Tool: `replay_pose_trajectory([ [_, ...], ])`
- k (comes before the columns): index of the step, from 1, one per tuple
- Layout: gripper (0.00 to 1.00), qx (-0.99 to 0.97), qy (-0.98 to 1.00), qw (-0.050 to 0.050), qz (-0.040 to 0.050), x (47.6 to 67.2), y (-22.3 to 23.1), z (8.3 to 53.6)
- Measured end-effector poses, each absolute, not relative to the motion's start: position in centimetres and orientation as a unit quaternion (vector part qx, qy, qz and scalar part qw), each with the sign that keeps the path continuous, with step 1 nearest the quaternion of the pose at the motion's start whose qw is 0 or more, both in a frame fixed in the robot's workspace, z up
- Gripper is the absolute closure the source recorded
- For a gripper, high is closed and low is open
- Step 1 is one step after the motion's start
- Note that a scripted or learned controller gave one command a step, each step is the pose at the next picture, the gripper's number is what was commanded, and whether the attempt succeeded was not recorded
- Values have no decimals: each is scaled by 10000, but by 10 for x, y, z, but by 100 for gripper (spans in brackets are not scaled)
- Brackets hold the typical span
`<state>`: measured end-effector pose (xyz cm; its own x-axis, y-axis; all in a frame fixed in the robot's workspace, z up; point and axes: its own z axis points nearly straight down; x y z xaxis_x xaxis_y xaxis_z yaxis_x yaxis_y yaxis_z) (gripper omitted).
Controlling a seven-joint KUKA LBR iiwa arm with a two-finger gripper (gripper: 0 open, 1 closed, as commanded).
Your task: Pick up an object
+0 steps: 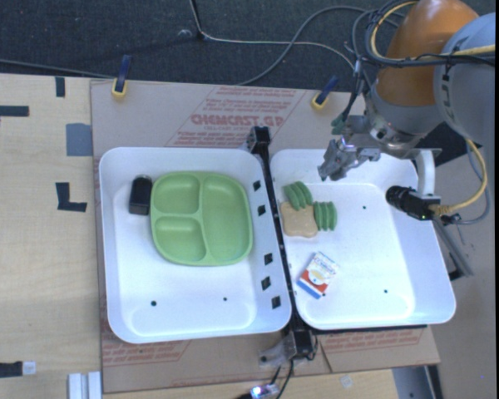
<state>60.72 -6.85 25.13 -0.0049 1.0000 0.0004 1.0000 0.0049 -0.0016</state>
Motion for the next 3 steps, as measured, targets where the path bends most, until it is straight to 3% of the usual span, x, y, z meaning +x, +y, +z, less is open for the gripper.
replay_pose_trajectory([
  [3,100,-7044,-7098,13,5,552,87,241],
])
